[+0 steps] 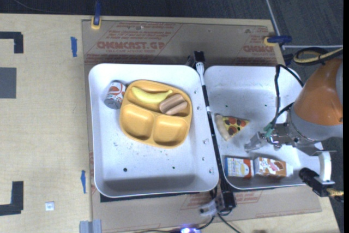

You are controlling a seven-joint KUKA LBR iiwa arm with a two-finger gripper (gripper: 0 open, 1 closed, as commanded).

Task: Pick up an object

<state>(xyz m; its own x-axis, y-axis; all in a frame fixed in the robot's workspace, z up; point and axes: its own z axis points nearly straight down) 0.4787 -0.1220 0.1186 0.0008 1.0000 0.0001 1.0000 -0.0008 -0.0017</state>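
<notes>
In the right bin lie a toy pizza slice and two small cartons, one with a blue and orange label and one with a red label, side by side at the front wall. My gripper hangs low over the right bin, between the pizza slice and the cartons, just right of the slice and above the red carton. Nothing can be made out in its grasp. The orange-banded arm covers the bin's right side.
The left bin holds a yellow divided tray with a banana and a hot dog in its back compartment. A small can lies against the tray's left. Cables trail over the right bin.
</notes>
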